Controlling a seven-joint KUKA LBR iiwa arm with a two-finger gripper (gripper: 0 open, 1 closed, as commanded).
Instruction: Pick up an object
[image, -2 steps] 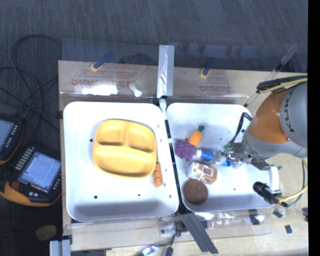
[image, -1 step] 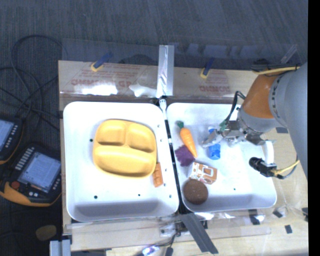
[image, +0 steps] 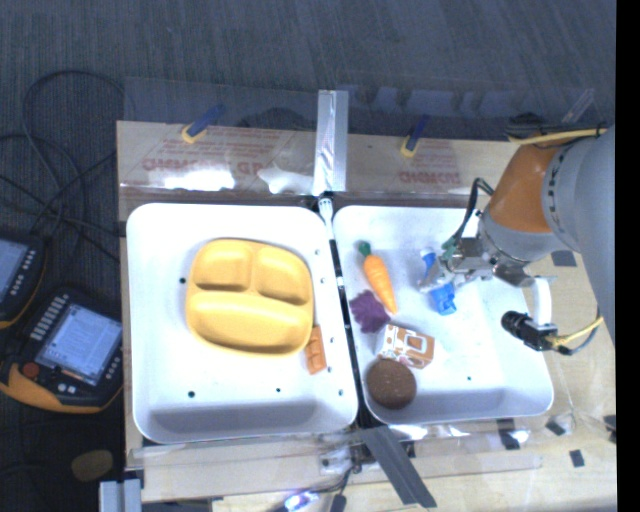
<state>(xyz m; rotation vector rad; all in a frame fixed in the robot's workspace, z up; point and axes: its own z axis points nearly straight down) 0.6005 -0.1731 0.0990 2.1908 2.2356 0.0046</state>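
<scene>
Since the gripper (image: 452, 268) sits low over the right bin (image: 500, 385), the small blue object (image: 441, 298) just beside its tip looks like the thing it is after. That blue piece lies in the upper middle of the right bin, touching or nearly touching the gripper's end; a second bit of blue (image: 430, 264) shows just above it, and I cannot say whether the 2 are one item. I cannot tell the state of the fingers from here, nor whether anything sits between them.

My guess is the blue object is light, hard plastic, stiff and a little slick, so it could skate across the smooth white floor if nudged. A hold across its narrower sides, squarely from above, seems safest.

Left of it lies a toy carrot (image: 378, 282) with a green top, slanting down the bin. Below that sit a purple bunch of toy grapes (image: 367, 311), a small orange-and-white carton (image: 406, 345), and a round brown ball (image: 390, 383) near the front wall. All stand apart from the blue piece.

Across the divider, the left bin (image: 160, 400) holds a yellow divided tray (image: 250, 295), with a small orange item (image: 316, 352) against its right edge.
</scene>
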